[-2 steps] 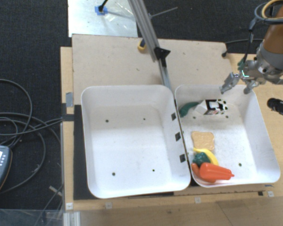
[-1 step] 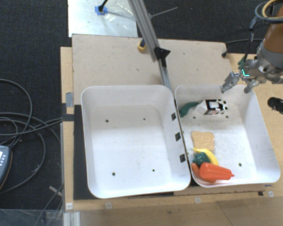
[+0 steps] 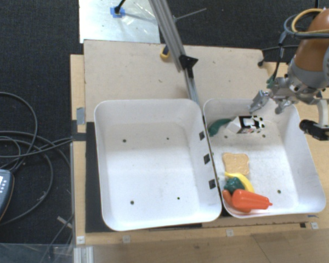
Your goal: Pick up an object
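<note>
Fingers spread, holding nothing; black-and-white object just below-left, apart

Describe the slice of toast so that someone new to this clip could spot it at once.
Look at the right-hand bin, the one nearest the arm. The slice of toast lies flat on its floor near the divider, just above the yellow banana and orange carrot piled in the near corner. It is the only flat, pale tan, squarish piece; its neighbours are rounded and brightly coloured.
</note>
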### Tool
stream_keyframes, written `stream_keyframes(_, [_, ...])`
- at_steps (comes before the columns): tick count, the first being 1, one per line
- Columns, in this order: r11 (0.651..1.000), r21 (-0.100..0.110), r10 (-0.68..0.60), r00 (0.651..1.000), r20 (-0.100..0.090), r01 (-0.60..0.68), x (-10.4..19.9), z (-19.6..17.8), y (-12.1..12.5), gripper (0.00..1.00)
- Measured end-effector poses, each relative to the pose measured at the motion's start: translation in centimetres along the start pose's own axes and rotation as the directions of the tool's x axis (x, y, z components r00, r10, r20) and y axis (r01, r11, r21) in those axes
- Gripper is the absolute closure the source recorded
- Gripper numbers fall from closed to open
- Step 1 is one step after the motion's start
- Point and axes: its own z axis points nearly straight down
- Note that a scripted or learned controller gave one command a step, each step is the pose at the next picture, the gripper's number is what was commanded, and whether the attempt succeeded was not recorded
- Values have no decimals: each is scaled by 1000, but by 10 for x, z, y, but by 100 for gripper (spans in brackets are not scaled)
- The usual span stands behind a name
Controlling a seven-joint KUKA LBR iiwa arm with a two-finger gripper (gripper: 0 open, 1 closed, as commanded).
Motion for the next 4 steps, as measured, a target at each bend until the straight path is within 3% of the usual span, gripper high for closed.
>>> stream_keyframes(1, [1000, -2, 0, 1000, 0, 0, 1, 52, 11, 0])
stream_keyframes(2, [1000, -20, 1, 1000, 4, -1, 0, 60, 16, 0])
stream_keyframes(3, [1000, -22, -4, 1000, 4, 4, 0, 49, 17, 100])
stream_keyframes(4, [1000, -9, 0, 1000, 1, 0, 7, 0, 16, 100])
